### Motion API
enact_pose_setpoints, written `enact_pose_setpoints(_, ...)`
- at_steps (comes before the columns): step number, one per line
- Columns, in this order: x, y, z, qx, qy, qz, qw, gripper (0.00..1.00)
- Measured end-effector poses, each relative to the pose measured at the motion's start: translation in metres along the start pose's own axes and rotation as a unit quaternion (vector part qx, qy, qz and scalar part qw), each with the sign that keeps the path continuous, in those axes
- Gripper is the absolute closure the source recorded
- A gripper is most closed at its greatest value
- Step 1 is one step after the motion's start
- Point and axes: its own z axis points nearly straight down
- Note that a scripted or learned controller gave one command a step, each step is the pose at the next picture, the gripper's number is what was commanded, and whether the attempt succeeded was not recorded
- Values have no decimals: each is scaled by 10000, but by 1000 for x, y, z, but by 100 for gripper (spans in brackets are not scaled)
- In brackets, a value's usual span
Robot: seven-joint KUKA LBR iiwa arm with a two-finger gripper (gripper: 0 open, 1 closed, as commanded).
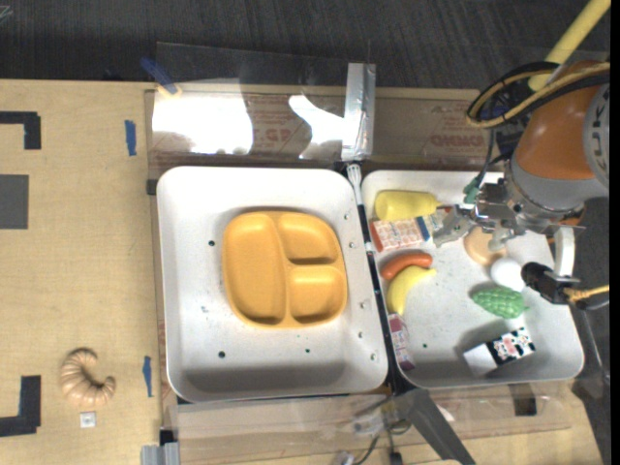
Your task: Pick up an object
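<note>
The right bin [557, 361] holds several toy foods. A yellow block [405, 203] lies at its back left, with a red and white box [399, 232] just in front of it. Nearer the front lie an orange-red sausage shape [407, 263] and a banana [407, 288]. A tan round piece [478, 249], a white egg [506, 272] and a green bumpy item [498, 301] sit at centre right. A black and white carton [504, 349] lies at the front. My gripper [481, 219] hangs low over the back of this bin, right beside the tan piece and the box.
The left bin [184, 260] holds a yellow-orange divided tray [283, 265]. A toy croissant [87, 376] lies on the bench at the far left. A small packet [399, 342] rests against the wall between the bins. Cables and the arm's orange band [562, 143] stand over the right bin's back corner.
</note>
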Motion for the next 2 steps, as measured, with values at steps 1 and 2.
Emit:
enact_pose_setpoints(1, -11, 63, 17, -4, -2, -297, 9996, 0)
enact_pose_setpoints(2, 21, 77, 43, 107, -62, -1608, 9869, 0)
